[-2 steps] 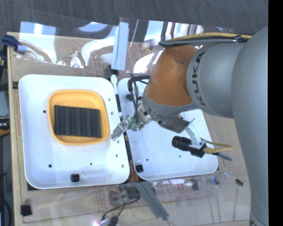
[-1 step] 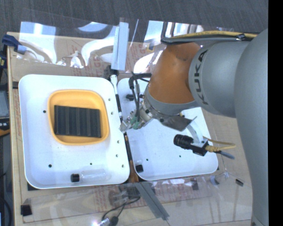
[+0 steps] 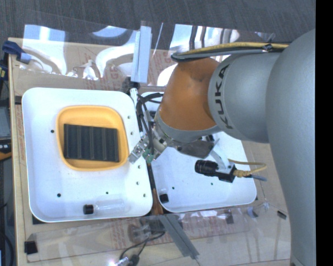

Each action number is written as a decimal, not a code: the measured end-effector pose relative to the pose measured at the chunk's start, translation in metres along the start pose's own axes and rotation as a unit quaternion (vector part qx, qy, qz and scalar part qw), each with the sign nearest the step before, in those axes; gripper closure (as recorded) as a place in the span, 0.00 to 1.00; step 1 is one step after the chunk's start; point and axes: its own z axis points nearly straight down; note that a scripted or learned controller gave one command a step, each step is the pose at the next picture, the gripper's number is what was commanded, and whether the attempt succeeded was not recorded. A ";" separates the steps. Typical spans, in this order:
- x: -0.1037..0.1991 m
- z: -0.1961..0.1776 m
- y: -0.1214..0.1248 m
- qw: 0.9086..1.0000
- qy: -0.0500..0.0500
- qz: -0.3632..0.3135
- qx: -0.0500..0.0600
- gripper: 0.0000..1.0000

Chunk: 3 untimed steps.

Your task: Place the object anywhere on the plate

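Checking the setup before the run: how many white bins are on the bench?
2. The left bin holds a yellow plate with a dark slotted insert. The right bin sits beside it, largely covered by the arm.

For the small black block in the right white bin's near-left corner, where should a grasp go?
Probably take the small black block across the two sides that face along the right white bin's left wall, coming straight down. It lies low and close to that corner, so a sideways approach looks blocked.
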 end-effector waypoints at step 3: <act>0.000 -0.010 0.000 1.000 0.000 0.000 0.001 0.00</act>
